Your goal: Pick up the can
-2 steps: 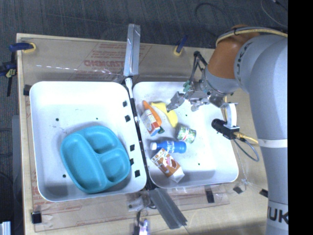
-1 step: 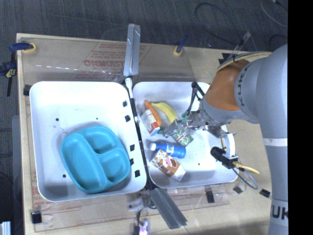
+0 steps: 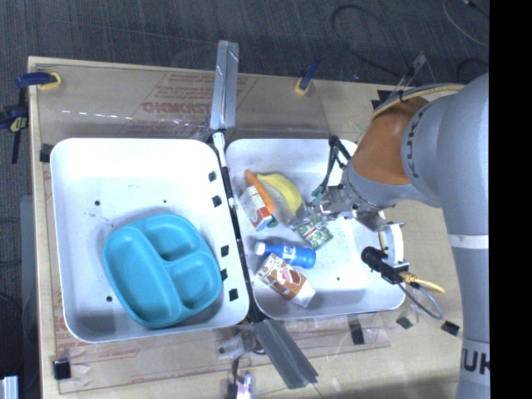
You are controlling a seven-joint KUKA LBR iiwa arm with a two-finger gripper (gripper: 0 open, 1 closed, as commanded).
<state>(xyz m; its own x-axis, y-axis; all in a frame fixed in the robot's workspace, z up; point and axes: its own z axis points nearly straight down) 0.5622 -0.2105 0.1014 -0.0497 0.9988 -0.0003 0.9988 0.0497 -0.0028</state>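
— Where does the small green-and-silver can [image 3: 314,233] lie?

— In the right-hand shallow white bin [image 3: 366,302], near its middle. The yellow banana [image 3: 285,191] is at about eleven o'clock from it, and the blue-and-white bottle [image 3: 287,253] at about eight o'clock, just beside it.

— And the two-finger gripper [image 3: 327,204]?

— It hangs low over the same bin, under the grey arm's orange band [image 3: 384,152]. From it, the can lies at roughly six to seven o'clock, very near, possibly touching its tip. The slanted view does not settle that.

— Does it have hold of the can?

— It cannot be told. How wide the gripper stands is lost in the dark clutter at the wrist, and nothing is plainly seen clasped in it.

— How does the can's long axis run?

— It seems to run from about ten o'clock to four o'clock, though the can is small and its outline is unclear.

— So what does the pick turn on?

— Probably a short shift toward six or seven o'clock, with the grip set across that axis and kept clear of the bottle.
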